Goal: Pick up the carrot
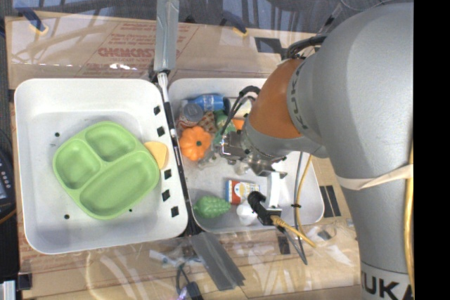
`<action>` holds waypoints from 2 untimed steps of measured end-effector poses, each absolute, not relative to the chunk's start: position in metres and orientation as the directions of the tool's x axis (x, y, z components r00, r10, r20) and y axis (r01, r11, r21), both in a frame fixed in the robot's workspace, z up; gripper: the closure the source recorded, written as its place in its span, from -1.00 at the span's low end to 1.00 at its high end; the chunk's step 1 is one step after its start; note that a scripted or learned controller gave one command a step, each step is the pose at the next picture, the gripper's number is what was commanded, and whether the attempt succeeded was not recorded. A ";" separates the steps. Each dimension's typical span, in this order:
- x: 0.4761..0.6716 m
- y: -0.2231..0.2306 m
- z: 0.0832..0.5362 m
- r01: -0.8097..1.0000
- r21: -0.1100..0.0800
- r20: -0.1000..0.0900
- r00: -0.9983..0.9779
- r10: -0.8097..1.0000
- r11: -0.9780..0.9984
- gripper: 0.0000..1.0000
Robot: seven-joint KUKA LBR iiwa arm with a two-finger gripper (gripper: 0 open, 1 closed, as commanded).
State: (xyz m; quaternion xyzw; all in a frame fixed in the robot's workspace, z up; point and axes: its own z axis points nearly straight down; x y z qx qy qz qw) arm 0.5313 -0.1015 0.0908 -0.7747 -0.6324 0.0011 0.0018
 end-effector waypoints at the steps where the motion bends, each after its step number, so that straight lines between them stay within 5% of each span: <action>1: 0.587 -0.090 0.090 0.930 -0.009 -0.001 0.366 0.930 -0.366 -1.00; 2: 0.584 -0.089 0.098 0.932 -0.022 -0.003 0.361 0.933 -0.361 1.00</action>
